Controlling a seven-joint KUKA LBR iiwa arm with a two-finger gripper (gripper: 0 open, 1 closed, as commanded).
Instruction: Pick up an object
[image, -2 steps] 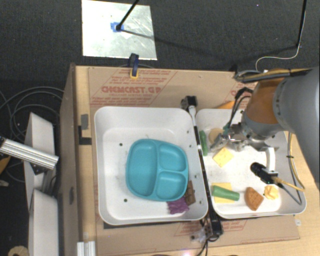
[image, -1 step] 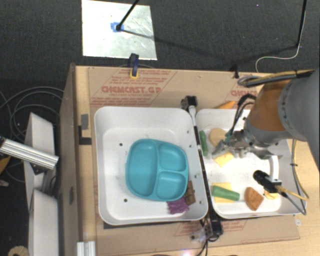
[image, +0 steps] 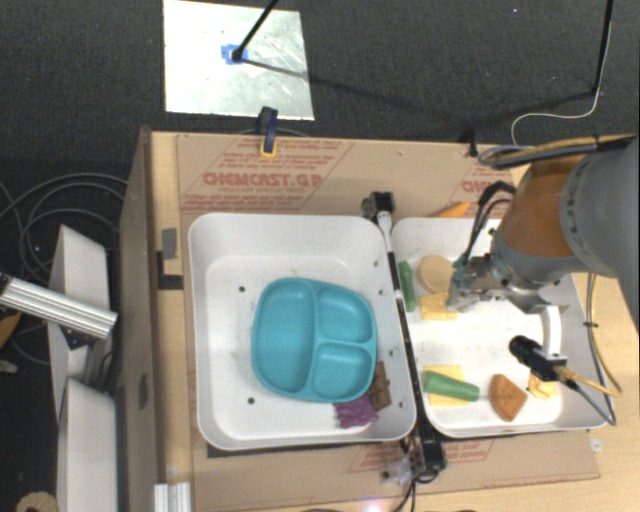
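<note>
Cardboard-covered bench (image: 262, 180) on dark carpet, two white bins side by side. Left bin (image: 216, 300) has a teal plate (image: 312, 340) with a purple bit (image: 352, 412) and a brown bit (image: 381, 390) at its near right corner, so nothing going on over there. All the action is in the right bin (image: 482, 338): the gripper (image: 463, 288) is low over the far left part, right next to a tan disc (image: 433, 271) and just above a yellow block (image: 437, 310), with a green stick (image: 407, 285) lying along the left wall. Honestly can't tell if the gripper is spread or closed, the wrist hides it from this angle, and I don't see anything obviously caught in it. So I'd call the pick not done yet, more like mid-attempt. The disc and the yellow block look like the likely targets and both seem to be sitting on the bin floor. Nearer in the same bin, a green roll (image: 450, 387) and an orange chunk (image: 507, 397) are well apart from the gripper. What's left, as I read it: close on something and lift it clear.
</note>
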